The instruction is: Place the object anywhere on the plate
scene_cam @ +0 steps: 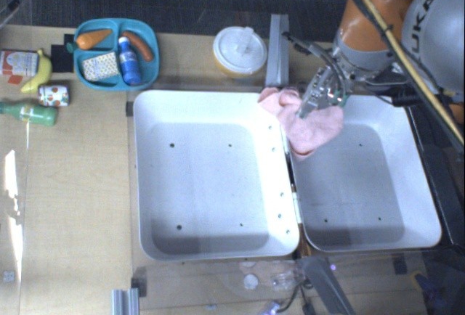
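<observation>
Pink cloth [311, 125] drapes over the bins' shared rim — pinched by the tool [314, 104].

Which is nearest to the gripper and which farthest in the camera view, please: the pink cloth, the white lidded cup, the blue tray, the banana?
1. Pink cloth, draped directly under the gripper, over the bins' shared edge.
2. White lidded cup, behind the left bin.
3. Blue tray, farther left.
4. Banana, near the left edge.

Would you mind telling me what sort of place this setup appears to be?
Probably a robot manipulation lab bench: two white bins, left and right, a grey-and-orange arm whose gripper is at a pink cloth, and toy food on a blue tray.
</observation>
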Motion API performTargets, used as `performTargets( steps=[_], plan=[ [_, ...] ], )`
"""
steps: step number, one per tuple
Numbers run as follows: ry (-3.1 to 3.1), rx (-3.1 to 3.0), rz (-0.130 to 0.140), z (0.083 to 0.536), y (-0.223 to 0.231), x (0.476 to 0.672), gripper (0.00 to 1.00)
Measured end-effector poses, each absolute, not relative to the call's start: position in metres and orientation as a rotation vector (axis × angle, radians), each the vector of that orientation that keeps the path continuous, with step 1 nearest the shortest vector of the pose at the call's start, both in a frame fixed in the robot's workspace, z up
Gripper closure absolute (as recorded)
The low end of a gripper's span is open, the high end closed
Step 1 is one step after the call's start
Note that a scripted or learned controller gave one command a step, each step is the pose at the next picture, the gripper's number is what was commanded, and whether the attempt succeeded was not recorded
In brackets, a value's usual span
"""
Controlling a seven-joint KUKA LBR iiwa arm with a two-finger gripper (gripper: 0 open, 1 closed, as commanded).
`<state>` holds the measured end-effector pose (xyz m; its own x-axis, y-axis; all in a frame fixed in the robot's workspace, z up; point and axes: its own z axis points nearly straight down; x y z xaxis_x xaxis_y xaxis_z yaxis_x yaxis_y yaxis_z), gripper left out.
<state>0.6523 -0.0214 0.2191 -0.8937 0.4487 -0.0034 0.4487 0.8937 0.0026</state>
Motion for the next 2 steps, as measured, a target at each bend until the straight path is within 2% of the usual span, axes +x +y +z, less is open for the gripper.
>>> performTargets(
  steps=[1, 2],
  plan=[
    [3.132, 0.100, 0.003, 0.213, 0.028, 0.652, 1.00],
    [3.134, -0.006, 0.004, 0.225, 0.081, 0.641, 1.00]
  ],
)
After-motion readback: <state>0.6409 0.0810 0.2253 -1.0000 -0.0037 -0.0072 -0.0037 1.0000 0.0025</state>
